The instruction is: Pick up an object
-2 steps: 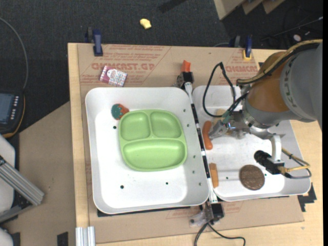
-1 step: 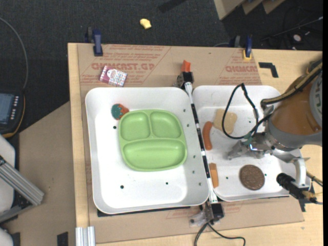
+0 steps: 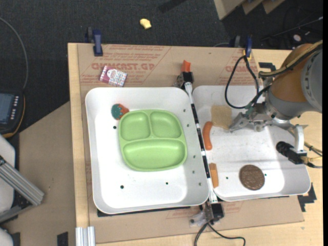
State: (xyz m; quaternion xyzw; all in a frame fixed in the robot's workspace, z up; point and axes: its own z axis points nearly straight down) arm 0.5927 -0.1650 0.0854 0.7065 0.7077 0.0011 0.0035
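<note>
Nearest us we saw a brown disc (image 3: 252, 177) and two orange sticks (image 3: 207, 136) in the right bin (image 3: 287, 187), farther back the tool (image 3: 249, 122) low over it, its grip hidden, a green tray (image 3: 151, 140) left.

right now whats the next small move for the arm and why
Probably a short shift toward the left wall of the right bin, then down over the orange sausage-shaped piece. The gripper hangs over the bin's upper part with nothing seen in it, and that piece lies closest.
</note>
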